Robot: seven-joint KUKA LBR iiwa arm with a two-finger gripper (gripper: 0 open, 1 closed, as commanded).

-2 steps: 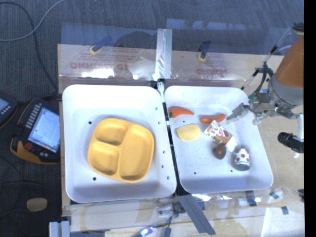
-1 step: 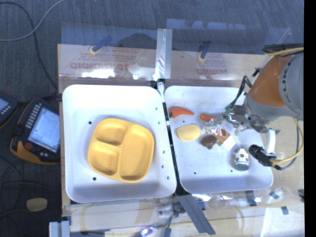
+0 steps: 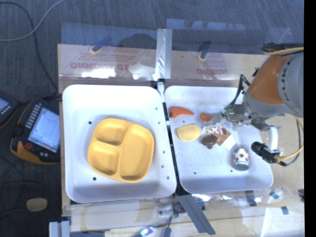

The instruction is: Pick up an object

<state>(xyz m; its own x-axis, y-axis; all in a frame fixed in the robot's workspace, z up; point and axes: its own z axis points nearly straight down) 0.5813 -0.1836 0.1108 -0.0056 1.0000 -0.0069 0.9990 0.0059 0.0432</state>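
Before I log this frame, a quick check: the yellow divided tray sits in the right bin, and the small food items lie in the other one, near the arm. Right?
Not quite. The camera view shows the yellow divided tray in the left bin, not the right. The small food items lie in the right bin, near the arm, as you said.

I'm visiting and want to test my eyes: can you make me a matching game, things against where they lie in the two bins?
Things:
1. yellow divided tray
2. orange carrot-shaped piece
3. pale yellow lump
4. small spotted cup

Places:
A. right bin, near its lower right corner
B. left bin, in the middle
C. right bin, top left, by the divider
D. right bin, just below the carrot-shaped piece

Pairs: 1-B, 2-C, 3-D, 4-A
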